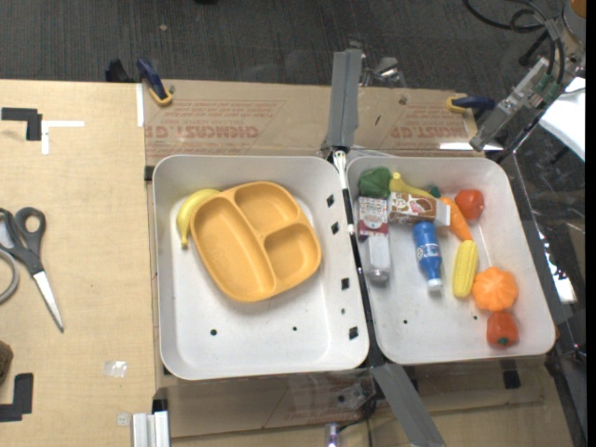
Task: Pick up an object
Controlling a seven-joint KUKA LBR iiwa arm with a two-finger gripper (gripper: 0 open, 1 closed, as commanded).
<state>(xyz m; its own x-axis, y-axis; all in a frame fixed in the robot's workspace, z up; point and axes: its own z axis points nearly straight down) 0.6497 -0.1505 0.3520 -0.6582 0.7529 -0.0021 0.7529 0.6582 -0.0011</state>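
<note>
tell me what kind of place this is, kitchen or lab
Most likely a robotics lab bench, not a kitchen: two white bins of toy food on a plywood bench, scissors to one side, loose cables on the floor.

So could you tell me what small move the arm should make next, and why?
Probably swing the tool down-left over the right bin, toward the pumpkin: the tool sits outside the bin's far corner, and the pumpkin lies near that side.

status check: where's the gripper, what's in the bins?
Gripper above right bin's back corner, nothing between fingers. Pickables in right bin: blue bottle, corn, orange. Left bin: yellow divided plate, banana.
</note>
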